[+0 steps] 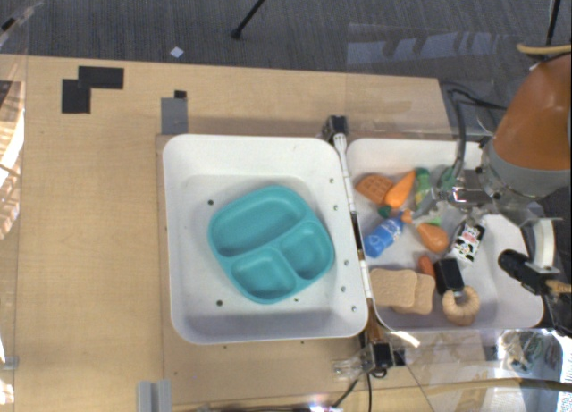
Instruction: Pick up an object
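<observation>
- 2 shallow white bins sit side by side; the left bin holds a teal divided plate.
- The right bin holds crowded toy food: a carrot, blue bottle, bread slice.
- The gripper hangs low over this pile, likely choosing; its grasp cannot be told.

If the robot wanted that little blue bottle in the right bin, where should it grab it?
Probably across the middle of its body, coming straight down from above. The blue bottle lies on its side on the floor of the right bin, near the left wall, so its long sides are the exposed faces. Small toys crowd its upper end, so closing across the body further down looks safer.
</observation>
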Tool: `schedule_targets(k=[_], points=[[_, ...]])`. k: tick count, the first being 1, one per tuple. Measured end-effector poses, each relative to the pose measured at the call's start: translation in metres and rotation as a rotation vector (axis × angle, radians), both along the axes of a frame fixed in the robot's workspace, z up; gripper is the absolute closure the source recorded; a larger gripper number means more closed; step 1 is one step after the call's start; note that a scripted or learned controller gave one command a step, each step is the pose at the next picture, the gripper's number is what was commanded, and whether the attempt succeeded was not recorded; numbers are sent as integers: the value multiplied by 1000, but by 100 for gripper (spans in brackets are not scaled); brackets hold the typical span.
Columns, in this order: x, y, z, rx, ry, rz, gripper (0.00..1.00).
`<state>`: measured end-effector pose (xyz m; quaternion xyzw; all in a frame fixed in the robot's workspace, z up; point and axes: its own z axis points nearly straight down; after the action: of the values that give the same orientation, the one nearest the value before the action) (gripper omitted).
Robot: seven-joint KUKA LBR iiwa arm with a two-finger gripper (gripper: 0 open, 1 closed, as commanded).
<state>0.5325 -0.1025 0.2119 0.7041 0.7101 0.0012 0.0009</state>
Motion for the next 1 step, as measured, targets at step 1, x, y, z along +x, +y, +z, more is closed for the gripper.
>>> schedule_targets(k=[1], points=[[-22,-33,-94,-4,-21,-115,0]])
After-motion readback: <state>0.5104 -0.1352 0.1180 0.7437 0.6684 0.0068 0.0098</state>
